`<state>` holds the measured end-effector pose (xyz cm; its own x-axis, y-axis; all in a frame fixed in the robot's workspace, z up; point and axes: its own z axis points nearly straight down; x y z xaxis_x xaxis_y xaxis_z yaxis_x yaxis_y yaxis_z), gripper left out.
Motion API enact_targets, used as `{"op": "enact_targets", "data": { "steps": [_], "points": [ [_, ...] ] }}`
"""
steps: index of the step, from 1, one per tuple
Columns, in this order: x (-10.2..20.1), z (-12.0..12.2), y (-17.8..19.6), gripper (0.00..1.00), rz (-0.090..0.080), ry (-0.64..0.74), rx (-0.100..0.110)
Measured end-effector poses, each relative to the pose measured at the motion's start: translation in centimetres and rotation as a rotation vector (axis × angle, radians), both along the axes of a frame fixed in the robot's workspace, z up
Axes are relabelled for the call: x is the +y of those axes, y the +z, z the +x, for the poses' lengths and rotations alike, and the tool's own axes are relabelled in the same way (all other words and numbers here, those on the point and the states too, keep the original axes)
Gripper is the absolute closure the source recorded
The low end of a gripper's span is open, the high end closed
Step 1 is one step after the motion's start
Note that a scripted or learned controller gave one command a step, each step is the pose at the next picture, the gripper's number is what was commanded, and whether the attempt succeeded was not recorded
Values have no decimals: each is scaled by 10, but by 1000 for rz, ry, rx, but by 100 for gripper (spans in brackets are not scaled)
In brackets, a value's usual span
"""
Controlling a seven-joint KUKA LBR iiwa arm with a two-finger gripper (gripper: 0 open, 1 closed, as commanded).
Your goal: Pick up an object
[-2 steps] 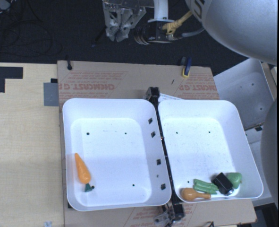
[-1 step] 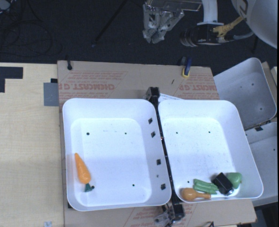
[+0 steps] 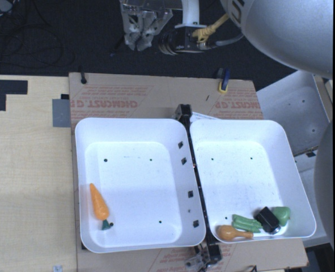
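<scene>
At the lower left of the left bin (image 3: pixel 88 130) lies an orange carrot (image 3: pixel 98 202), its green tip pointing toward the bottom of the frame. High in the frame, left of centre, the gripper (image 3: pixel 140 34) hangs over dark floor beyond the table (image 3: pixel 25 169), well apart from both bins; whether it is spread or pressed together I cannot tell. In the lower right corner of the right bin (image 3: pixel 280 130) cluster an orange pear-shaped piece (image 3: pixel 232 233), a green pod (image 3: pixel 246 223), a black block (image 3: pixel 267 219) and a green piece (image 3: pixel 282 213).

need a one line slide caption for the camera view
Pincer raised behind two white bins: toy carrot in the left bin, small toys clustered in the right bin's near corner.
</scene>
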<state>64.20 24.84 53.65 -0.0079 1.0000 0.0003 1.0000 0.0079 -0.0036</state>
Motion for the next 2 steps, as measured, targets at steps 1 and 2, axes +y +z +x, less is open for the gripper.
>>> {"op": "enact_targets", "data": {
  "steps": [1,2],
  "points": [
    [-107,1,-129,100,-8,-18,14],
    [-178,-48,-45,100,-2,-15,-8]
  ]
}}
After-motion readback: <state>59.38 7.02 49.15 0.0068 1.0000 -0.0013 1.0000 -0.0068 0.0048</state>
